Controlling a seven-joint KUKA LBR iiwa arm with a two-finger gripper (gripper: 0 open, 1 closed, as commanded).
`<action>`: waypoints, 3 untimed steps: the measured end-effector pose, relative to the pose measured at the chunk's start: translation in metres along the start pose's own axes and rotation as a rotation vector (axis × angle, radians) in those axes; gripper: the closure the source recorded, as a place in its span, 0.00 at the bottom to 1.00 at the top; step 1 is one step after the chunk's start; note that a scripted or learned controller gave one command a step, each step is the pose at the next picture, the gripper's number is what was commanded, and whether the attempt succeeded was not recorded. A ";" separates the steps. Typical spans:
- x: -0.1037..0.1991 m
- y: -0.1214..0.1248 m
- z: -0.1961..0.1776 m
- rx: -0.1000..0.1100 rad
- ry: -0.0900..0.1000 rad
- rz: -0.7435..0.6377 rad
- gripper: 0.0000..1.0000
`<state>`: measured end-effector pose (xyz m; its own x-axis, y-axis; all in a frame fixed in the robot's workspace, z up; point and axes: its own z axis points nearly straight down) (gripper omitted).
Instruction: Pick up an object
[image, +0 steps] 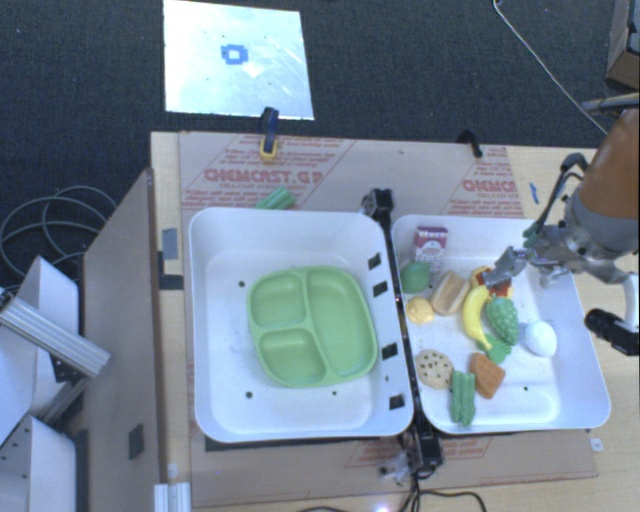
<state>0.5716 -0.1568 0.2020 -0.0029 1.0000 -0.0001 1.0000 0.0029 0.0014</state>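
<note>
While jaws (503, 272) of unclear state hover above banana (473, 315), bare floor along right bin's (590, 385) near edge.

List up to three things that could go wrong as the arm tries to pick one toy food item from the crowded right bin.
1. The banana, broccoli and white egg lie packed together, so the gripper might nudge or catch a neighbour.
2. The egg looks smooth and round; it may slip out.
3. The gripper hovers near the small red piece by the banana's tip, a small target that is easy to miss.
</note>
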 end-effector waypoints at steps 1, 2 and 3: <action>-0.024 -0.009 0.101 -0.013 -0.002 -0.002 0.00; -0.024 -0.008 0.092 -0.015 -0.003 0.000 1.00; 0.034 0.035 0.111 -0.014 -0.008 -0.004 1.00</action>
<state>0.6066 -0.1223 0.0907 -0.0066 0.9999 -0.0077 0.9999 0.0067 0.0153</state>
